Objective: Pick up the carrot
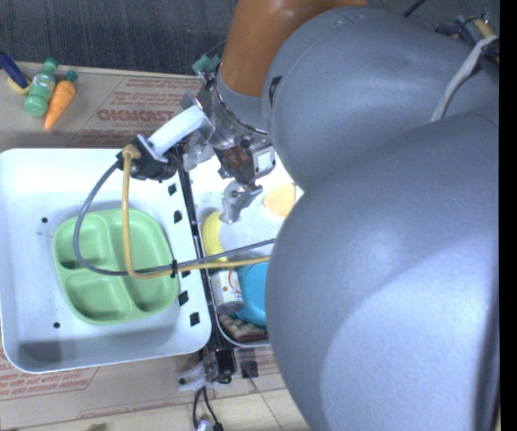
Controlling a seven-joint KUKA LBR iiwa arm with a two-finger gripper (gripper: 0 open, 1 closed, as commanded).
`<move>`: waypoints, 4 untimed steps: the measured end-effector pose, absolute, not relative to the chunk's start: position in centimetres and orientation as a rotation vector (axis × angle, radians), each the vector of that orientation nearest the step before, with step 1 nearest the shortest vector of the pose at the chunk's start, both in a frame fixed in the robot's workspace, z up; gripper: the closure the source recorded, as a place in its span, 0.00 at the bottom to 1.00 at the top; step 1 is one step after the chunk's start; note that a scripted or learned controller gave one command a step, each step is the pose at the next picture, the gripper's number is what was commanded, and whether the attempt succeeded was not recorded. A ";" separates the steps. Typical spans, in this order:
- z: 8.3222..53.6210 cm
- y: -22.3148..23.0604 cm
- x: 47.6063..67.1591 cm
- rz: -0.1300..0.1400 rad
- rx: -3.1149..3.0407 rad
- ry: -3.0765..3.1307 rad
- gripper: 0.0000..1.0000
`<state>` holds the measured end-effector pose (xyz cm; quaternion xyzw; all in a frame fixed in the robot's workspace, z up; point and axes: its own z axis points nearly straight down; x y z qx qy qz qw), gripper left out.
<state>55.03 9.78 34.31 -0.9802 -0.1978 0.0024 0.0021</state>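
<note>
Carrot [58, 103] lies outside the left bin's [7, 241] far rim.

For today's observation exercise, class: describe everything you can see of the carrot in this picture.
The carrot is a small orange toy, plastic-looking, with a green top at its upper right end. It tapers to a point at the lower left and lies tilted on the brown cardboard outside the white bin, near the top left corner. A green bottle-shaped toy lies right beside it on the left, seemingly touching. The gripper is far from it, over the bins.
</note>
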 end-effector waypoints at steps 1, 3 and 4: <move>20.5 15.7 58.2 0.034 -3.127 -0.337 0.00; 9.3 15.7 47.5 0.013 -3.045 -0.692 0.00; 10.1 16.0 47.1 0.044 -3.028 -0.716 1.00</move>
